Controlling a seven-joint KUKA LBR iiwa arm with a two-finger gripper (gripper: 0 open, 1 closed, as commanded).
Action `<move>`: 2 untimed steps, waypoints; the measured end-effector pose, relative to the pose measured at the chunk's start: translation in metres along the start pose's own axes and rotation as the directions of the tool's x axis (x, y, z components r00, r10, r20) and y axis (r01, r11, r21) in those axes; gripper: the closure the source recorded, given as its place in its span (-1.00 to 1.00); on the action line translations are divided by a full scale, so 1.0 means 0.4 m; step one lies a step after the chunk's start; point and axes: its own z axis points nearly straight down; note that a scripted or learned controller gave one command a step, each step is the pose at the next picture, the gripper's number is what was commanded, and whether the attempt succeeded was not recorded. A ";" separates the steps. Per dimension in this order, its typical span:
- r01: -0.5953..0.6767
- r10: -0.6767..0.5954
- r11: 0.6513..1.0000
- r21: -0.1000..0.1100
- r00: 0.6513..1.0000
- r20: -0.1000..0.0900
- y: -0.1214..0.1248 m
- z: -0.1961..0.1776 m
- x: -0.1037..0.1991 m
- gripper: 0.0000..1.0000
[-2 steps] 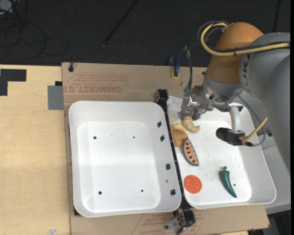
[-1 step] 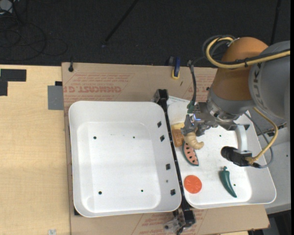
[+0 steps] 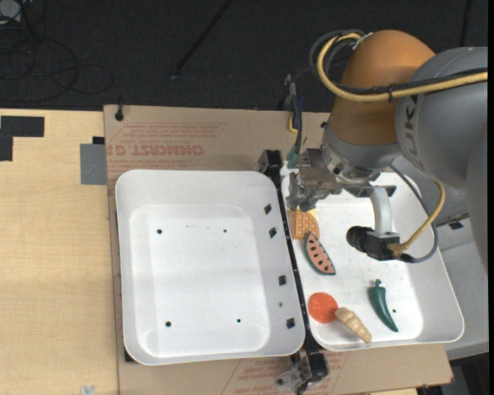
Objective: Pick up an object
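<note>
The gripper (image 3: 300,200) is hanging over the near-left corner of the right bin (image 3: 445,303), right above the waffle (image 3: 305,223) — the piece lying nearest it, just below the tips. Whether it is clenched or released I cannot tell. The melon slice (image 3: 319,254) is sitting just beside, slanting away, crowding that side — tomato (image 3: 322,306), shell (image 3: 353,323) and pepper (image 3: 384,304) are lying farther off.

A bulky grey arm (image 3: 449,113) is topped by a rounded orange band (image 3: 384,60); yellow and grey cables (image 3: 333,64) are looped around it.
</note>
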 end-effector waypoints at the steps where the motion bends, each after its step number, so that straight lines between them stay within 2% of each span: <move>1: -0.002 0.002 1.000 0.005 1.000 0.001 -0.114 -0.088 0.100 1.00; 2: -0.001 0.001 1.000 0.001 1.000 0.001 -0.082 -0.117 0.231 1.00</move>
